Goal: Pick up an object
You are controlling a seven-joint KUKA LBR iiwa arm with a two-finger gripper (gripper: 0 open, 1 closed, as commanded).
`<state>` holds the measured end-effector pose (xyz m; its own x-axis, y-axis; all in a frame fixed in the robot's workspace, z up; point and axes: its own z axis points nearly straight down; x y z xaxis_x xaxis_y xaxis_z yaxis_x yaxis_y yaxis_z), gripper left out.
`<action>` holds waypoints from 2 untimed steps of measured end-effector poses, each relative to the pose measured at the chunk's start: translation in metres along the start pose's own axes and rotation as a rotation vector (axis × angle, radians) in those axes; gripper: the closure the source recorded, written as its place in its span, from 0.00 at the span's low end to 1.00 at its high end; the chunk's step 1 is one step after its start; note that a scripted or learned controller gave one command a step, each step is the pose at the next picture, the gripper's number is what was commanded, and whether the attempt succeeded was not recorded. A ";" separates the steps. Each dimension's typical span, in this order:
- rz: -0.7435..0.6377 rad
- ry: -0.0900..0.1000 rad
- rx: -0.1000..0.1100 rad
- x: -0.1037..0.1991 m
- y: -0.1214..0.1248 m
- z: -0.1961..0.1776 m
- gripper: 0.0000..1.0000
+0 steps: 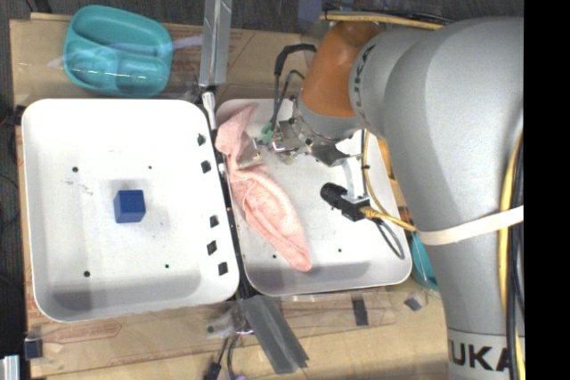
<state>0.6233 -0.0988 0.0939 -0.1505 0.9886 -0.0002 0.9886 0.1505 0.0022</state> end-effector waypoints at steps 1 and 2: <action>0.053 0.000 0.003 -0.011 0.033 0.000 0.00; -0.088 0.001 0.000 -0.017 -0.040 -0.001 0.00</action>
<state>0.5860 -0.1215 0.0945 -0.2369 0.9715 0.0002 0.9715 0.2369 0.0018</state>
